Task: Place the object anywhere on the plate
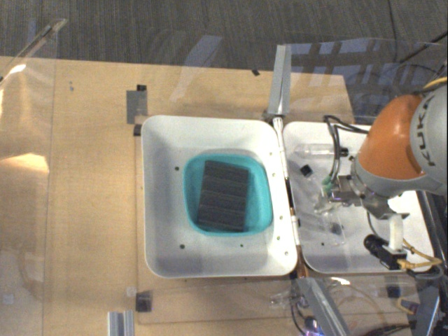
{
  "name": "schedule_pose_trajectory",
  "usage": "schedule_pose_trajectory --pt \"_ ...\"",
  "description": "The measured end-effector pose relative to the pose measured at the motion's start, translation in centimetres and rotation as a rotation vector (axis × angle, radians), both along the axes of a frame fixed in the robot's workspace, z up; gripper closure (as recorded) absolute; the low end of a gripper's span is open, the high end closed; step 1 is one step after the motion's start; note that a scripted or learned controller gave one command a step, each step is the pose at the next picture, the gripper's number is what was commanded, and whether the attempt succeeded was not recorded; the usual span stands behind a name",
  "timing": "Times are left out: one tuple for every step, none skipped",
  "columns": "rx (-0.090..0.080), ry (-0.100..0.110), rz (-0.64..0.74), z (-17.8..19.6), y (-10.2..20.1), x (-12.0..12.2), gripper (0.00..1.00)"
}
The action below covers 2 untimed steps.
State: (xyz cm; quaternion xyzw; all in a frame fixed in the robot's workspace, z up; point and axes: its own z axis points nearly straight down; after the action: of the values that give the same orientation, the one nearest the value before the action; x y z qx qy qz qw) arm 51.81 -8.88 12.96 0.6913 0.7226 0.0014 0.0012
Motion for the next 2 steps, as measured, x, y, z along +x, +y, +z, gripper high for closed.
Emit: schedule_pose_trajectory --pt "0.000 -0.004 -0.020 5.62 6.91 1.55 1.00" --pt "0.001 -0.003 -0.021 5.61 6.89 1.54 0.00"
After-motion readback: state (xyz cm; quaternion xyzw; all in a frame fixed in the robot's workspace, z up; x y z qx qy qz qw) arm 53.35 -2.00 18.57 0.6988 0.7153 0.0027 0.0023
